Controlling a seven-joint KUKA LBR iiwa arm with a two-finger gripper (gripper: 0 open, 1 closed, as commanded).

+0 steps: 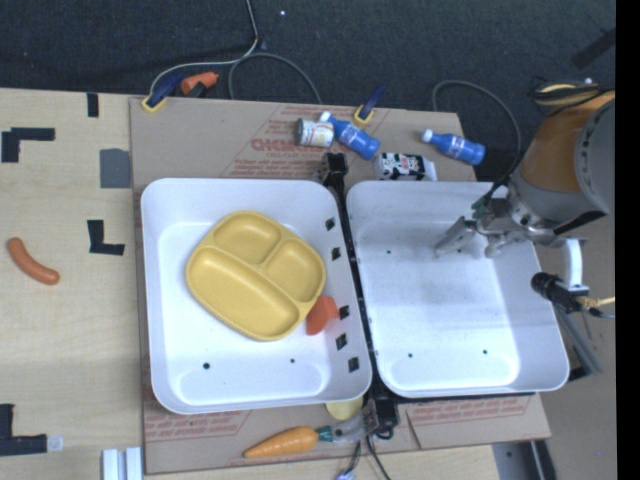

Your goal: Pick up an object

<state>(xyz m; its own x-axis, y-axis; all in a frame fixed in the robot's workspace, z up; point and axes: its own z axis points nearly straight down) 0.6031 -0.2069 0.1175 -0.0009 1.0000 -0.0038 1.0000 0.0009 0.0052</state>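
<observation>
Jaws [470,236] spread wide, holding nothing, over the right bin [450,368]. Nearest pickable: orange piece [320,315] in the left bin [165,268], beside the yellow tray [255,273] (well to the jaws' left).

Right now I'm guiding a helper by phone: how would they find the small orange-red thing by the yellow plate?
Start at the left bin of the two white ones; a yellow divided plate lies in it. At that plate's lower right edge, toward the divider between the bins, sits the small orange-red piece, touching the plate. It is the bin's sole red-toned item, unlike the carrot outside, below the bin.
</observation>
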